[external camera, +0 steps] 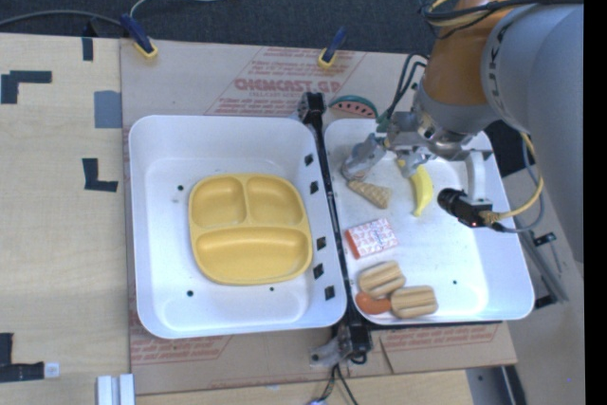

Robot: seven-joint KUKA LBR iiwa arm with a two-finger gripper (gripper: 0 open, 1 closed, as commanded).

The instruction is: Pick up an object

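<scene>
My gripper (pixel 384 160) hangs over the back part of the right bin (pixel 517 285), its two fingers spread open with nothing between them. The left finger (pixel 359 159) is just above a tan waffle cone (pixel 371 194). A yellow banana (pixel 421 190) lies below the right finger. Nearer the front of this bin are a red-and-white packet (pixel 370 237), two tan hot-dog buns (pixel 381 278) (pixel 413 301) and a small orange piece (pixel 371 303).
The left bin (pixel 142 204) holds a yellow divided plate (pixel 249 228). A black divider (pixel 321 194) runs between the bins. A teal-rimmed round object (pixel 353 106) sits behind the right bin. Clamps (pixel 142 44) (pixel 332 58) pin the cardboard at the back.
</scene>
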